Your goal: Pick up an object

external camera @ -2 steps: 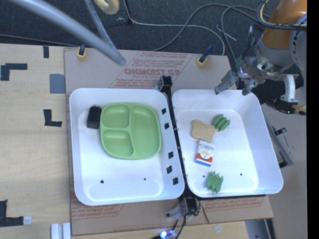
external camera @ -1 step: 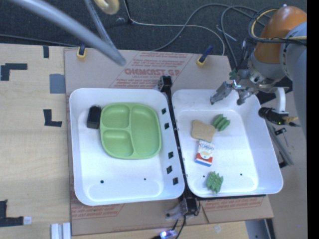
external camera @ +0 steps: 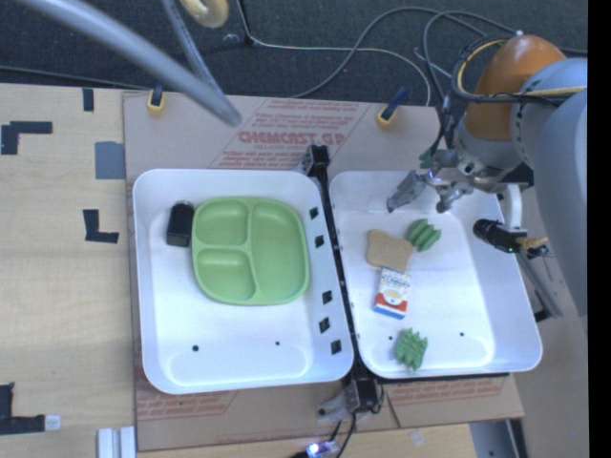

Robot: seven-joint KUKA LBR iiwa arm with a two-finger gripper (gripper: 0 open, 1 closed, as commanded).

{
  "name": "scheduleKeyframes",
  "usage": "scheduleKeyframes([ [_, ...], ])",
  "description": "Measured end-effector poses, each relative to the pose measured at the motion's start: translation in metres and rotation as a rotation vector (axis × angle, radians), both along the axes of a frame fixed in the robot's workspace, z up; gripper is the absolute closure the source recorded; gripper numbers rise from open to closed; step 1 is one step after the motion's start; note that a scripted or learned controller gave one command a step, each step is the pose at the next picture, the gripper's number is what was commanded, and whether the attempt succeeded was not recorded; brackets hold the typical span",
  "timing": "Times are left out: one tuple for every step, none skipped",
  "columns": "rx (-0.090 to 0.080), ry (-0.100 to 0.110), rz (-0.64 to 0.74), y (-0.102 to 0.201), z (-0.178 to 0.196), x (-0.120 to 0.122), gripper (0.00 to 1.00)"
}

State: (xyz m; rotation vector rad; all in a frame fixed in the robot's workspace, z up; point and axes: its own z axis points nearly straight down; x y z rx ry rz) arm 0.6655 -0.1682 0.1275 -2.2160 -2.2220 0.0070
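My gripper [external camera: 424,197] hangs over the far part of the right bin [external camera: 496,351], open, with nothing between its fingers. Just in front of it lies a small green ridged piece [external camera: 423,234]. A tan bread slice [external camera: 389,250] rests to that piece's left. Below the bread sits a small white, red and blue carton [external camera: 392,292]. A green leafy-looking toy [external camera: 410,347] lies near the bin's front edge.
The left bin [external camera: 162,351] holds a green divided plate [external camera: 251,251] with a small black block [external camera: 179,224] at its left side. A black divider [external camera: 329,256] runs between the bins. Cables trail over the dark floor behind.
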Motion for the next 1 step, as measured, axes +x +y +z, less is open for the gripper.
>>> scheduleKeyframes([
  [-0.002,-0.005,0.001,0.0009,-0.0452,-0.0001,0.00],
])
